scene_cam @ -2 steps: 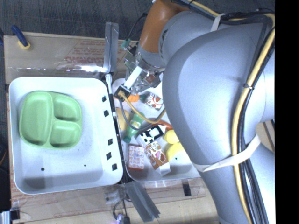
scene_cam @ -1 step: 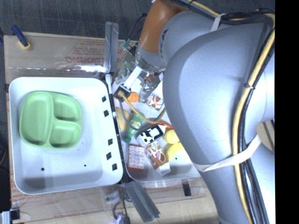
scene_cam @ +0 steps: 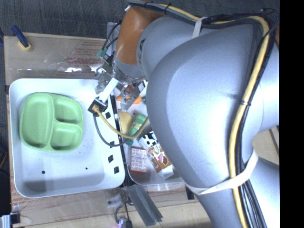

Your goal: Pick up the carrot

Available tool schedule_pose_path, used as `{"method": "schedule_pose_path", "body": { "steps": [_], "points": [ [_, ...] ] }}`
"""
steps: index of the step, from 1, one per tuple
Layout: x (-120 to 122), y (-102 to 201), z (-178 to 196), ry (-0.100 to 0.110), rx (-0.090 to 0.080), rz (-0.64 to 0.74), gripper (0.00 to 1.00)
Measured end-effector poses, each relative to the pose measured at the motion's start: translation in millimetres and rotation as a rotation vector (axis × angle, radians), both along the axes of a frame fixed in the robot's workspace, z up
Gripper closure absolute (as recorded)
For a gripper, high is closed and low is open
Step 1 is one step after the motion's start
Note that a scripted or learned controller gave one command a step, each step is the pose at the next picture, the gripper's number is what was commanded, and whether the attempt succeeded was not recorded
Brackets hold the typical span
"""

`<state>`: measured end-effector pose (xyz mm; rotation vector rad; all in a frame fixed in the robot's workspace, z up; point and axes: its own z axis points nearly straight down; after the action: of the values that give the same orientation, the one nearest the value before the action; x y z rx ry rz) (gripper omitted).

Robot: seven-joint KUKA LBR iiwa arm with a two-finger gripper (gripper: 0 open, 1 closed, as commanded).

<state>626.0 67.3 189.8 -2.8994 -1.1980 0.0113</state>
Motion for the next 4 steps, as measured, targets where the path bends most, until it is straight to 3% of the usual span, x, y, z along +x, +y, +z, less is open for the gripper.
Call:
{"method": "schedule_pose_path", "body": {
  "steps": [1,2,3,4],
  "points": [
    [-45,-19,8,-0.001,0.000,0.121,0.00],
    [22,6,0,-0.003,0.000,0.326,0.00],
    [-22,59,-41,-0.001,0.000,0.357,0.00],
    [-65,44,-81,-0.015,0.003,0.315,0.00]
  ]
}}
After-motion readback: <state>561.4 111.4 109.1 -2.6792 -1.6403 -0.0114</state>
